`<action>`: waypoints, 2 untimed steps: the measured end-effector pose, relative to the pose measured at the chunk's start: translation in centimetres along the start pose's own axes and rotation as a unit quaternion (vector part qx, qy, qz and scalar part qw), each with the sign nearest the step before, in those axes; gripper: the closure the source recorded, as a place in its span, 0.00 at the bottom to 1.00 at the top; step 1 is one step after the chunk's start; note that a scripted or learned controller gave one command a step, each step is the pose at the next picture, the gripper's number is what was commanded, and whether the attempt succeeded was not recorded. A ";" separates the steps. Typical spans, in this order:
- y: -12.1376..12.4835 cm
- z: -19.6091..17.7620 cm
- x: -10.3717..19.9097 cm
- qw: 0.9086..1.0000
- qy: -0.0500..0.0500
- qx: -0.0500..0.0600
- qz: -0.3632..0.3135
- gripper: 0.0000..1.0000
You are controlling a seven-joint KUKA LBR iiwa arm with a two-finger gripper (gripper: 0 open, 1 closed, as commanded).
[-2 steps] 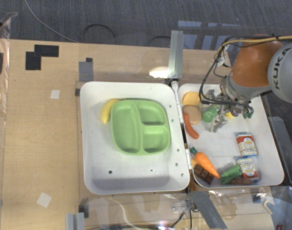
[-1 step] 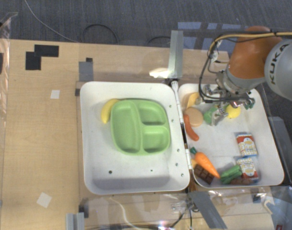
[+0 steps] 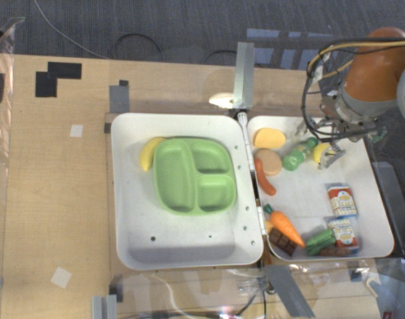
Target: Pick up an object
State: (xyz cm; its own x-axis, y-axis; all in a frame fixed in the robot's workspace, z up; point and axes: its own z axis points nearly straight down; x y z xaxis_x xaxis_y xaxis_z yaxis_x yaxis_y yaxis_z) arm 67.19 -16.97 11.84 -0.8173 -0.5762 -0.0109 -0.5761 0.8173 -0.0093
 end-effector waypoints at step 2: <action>7.0 2.9 -4.9 0.998 0.000 -0.001 -0.058 0.00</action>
